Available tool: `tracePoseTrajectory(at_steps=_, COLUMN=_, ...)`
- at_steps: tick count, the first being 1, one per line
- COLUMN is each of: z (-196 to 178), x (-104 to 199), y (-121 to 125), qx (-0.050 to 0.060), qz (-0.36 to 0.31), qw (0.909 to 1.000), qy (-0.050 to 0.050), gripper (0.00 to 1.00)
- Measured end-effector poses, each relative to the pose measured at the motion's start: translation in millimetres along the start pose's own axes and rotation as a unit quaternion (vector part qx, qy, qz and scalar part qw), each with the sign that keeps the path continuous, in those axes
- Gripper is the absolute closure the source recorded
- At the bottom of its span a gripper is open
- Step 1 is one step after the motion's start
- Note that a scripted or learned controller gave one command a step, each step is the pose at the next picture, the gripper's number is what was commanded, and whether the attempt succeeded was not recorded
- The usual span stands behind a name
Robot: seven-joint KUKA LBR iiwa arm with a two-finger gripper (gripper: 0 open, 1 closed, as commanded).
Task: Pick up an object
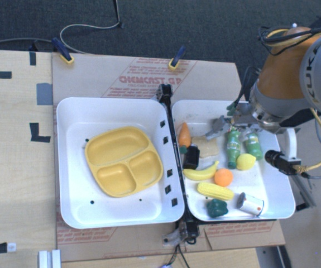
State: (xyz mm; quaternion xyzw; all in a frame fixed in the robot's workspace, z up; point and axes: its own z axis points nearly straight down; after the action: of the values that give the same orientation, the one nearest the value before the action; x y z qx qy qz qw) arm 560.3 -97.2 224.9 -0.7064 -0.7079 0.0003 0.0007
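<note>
My gripper hangs over the back of the right bin, right above two green bottles that lie side by side. A yellow lemon rests at the bottles' near ends. The same bin holds a carrot, a black block, a banana, an orange ball, a corn cob, a green pepper and a white can with a red end. I see nothing lifted off the bin floor.
The left bin holds a yellow three-part plate. A black divider runs between the bins. The arm's orange band and grey wrist stand over the right bin's far right corner. Cables lie behind the bench.
</note>
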Motion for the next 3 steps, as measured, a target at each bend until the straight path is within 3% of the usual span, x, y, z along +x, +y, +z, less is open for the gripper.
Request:
tracePoseTrajectory(at_steps=1, z=127, x=-42, y=-43, qx=-0.006, qz=0.001, qw=1.0000, qy=0.000, gripper=0.00)
tracePoseTrajectory(at_steps=2, z=139, x=-27, y=-75, qx=-0.004, qz=0.001, qw=1.0000, qy=-0.002, gripper=0.00)
tracePoseTrajectory(at_steps=3, z=138, x=-60, y=-14, qx=-0.003, qz=0.001, qw=1.0000, qy=-0.001, gripper=0.00)
